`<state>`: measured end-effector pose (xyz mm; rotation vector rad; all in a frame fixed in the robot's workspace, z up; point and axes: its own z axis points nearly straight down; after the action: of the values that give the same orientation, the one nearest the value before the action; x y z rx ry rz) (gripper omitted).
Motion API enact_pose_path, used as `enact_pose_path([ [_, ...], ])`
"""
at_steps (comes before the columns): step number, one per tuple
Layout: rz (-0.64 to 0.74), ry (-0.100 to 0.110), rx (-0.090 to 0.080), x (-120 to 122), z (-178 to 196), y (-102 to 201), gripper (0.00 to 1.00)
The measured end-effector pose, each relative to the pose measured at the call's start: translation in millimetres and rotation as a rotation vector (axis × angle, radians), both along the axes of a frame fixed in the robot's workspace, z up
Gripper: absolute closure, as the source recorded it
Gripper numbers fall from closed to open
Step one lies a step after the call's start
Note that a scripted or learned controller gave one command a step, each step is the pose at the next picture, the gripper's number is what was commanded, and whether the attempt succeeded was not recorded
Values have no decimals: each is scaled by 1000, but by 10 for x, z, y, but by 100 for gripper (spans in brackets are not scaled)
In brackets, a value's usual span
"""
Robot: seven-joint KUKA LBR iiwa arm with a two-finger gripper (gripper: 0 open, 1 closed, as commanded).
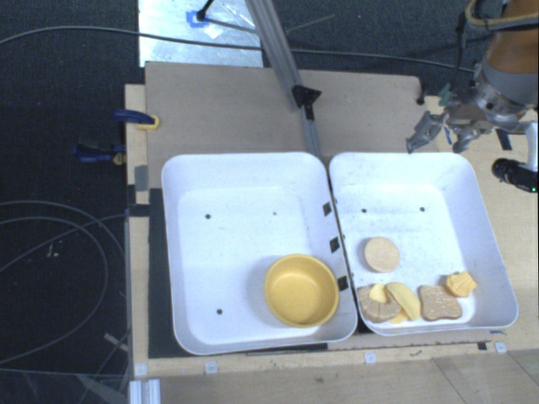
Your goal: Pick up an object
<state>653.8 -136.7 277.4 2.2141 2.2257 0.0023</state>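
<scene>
Hovering past the far right corner of the right bin (480, 183), my hand (440, 133) was released, fingers spread, grasping nothing. Food pieces sat clustered along the bin's near edge; the round cracker (381, 254) lay closest, still well apart from my hand. The yellow bowl (301, 289) rested in the left bin (194, 192).

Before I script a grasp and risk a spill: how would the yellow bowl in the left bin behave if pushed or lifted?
The yellow bowl looks rigid and shallow, so it probably slides rather than tips. Its smooth rounded rim may slip from a pinch. It sits near the left bin's front wall, so a push likely jams it there.
</scene>
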Motion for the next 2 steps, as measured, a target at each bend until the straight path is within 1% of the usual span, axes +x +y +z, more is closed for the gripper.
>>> enact_pose_path([
  [1, -3, 6, 1, -2, -623, 33, 0],
  [2, -3, 4, 0, -61, -1071, 83, 0],
])
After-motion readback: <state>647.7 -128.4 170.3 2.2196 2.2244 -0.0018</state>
